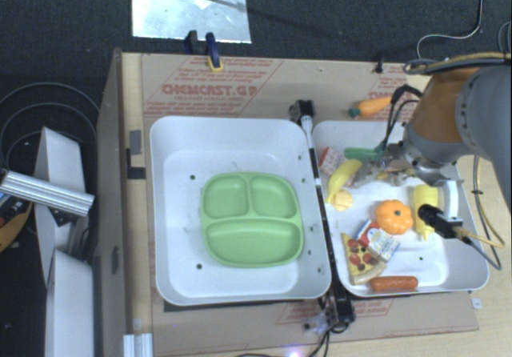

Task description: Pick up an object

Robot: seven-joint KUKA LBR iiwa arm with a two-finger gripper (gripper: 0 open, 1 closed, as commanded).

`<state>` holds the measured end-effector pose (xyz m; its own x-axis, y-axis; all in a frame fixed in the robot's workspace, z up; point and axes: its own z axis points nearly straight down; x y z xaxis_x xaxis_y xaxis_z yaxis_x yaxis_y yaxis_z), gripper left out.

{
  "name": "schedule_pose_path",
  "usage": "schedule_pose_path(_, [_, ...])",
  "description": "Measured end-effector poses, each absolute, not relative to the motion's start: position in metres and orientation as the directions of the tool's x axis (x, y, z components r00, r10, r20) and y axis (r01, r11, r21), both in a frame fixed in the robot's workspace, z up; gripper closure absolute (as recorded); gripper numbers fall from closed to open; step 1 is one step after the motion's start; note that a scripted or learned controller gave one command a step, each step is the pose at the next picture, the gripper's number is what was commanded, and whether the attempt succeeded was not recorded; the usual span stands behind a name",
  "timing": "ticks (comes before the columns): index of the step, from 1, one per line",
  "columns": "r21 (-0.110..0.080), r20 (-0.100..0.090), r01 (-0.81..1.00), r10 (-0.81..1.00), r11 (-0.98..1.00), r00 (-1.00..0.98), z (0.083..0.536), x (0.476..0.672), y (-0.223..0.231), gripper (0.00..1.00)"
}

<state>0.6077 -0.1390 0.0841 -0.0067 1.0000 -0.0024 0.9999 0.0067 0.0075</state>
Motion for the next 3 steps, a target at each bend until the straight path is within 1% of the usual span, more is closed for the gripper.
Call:
schedule_pose_path(1, [-0.003,0.001,1.000,1.000,0.000,0.000,0.084,0.555,-0.143,0.00])
schedule_pose_path(2, [0.009,-0.003,1.000,1.000,0.006,-0.006,0.086,0.628,-0.155,0.00])
schedule_pose_path(3, [-0.002,0.001,1.000,1.000,0.000,0.000,0.084,0.572,-0.158,0.00])
